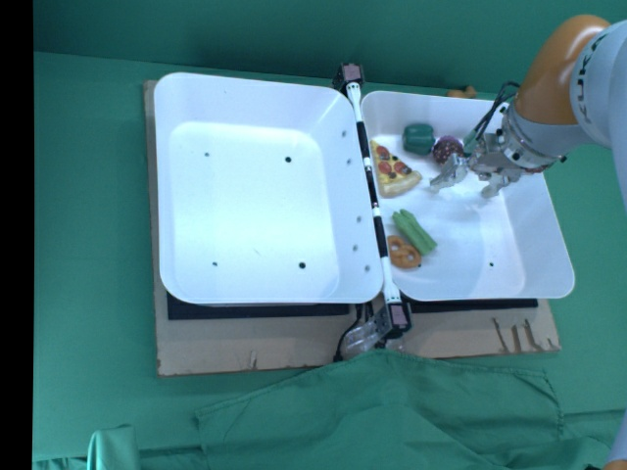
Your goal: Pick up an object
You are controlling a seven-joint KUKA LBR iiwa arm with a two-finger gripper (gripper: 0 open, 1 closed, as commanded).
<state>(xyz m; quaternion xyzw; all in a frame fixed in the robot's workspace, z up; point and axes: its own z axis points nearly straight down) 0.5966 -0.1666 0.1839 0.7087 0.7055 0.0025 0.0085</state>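
Note:
My gripper [462, 186] hangs over the right bin [519, 253] with its two fingers spread apart and nothing between them. Just beyond its left finger sits a dark red round toy [448, 149], touching or nearly touching the gripper body. A green pepper [418, 138] lies to the left of that toy. A pizza slice [392, 169] rests near the bin's left wall. Lower down lie a green vegetable [414, 231] and an orange pretzel [403, 253] side by side.
The left bin [176, 164] stands beside the right one, parted by a black and white bar [369, 179]. A small orange thing [460, 92] lies outside the right bin's far rim. Green cloth [392, 409] covers the front of the bench.

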